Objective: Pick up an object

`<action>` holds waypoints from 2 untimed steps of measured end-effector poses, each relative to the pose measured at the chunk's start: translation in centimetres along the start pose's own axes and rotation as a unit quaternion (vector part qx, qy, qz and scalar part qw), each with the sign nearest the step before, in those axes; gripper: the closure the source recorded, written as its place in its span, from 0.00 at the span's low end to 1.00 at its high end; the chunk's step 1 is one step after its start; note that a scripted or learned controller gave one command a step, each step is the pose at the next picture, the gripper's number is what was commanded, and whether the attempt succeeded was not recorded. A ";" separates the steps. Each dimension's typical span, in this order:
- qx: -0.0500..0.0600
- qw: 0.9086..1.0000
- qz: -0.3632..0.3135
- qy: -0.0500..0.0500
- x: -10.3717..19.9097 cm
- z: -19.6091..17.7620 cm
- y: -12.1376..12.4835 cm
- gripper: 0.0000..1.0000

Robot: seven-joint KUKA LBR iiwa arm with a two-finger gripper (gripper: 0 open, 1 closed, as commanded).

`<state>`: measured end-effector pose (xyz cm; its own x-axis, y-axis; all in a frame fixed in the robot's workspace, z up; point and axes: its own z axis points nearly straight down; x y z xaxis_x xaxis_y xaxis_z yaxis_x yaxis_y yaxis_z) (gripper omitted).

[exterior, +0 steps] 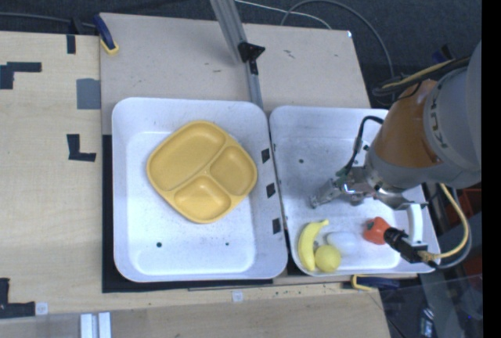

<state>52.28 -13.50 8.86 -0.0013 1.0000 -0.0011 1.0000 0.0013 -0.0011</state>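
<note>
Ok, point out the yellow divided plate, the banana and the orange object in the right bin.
yellow divided plate [202,170]: camera view, centre ridge.
banana [308,243]: camera view, mid-curve.
orange object [376,229]: camera view, its top.

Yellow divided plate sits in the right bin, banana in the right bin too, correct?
Not quite. The camera view shows the yellow divided plate in the left bin. The banana is in the right bin, as you said.

1. Honestly can't read any text, labels, brand names or numbers anywhere here.
2. The closest thing to signs is the black tape marks [78,147] on the wooden bench [47,172]; they're just angular shapes, not letters or digits.
</note>
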 end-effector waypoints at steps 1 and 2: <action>0.000 1.000 0.000 0.001 0.1 -1.1 0.0 1.00; -0.003 1.000 -0.001 0.000 0.4 -7.1 0.7 1.00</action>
<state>53.00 -13.05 15.94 -0.0024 1.0000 -0.0009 1.0000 0.0024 0.0040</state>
